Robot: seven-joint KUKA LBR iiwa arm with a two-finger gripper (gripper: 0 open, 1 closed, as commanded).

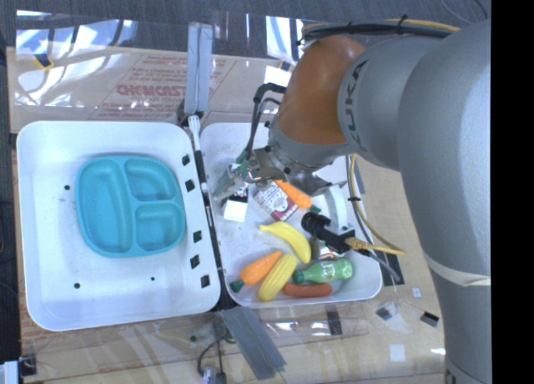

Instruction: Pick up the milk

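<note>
Milk (pixel 272 198) sits in the right bin (pixel 367 286), a small red and white carton lying tilted, just above the banana (pixel 289 238). The gripper (pixel 247 170) hangs right beside it, up and to the left. I cannot tell how the gripper is set; the big arm hides it.

Tray (pixel 131 204) in left bin (pixel 42 232)

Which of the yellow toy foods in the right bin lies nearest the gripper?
The curved yellow banana, just below the gripper; the yellow corn cob lies farther down.
</note>
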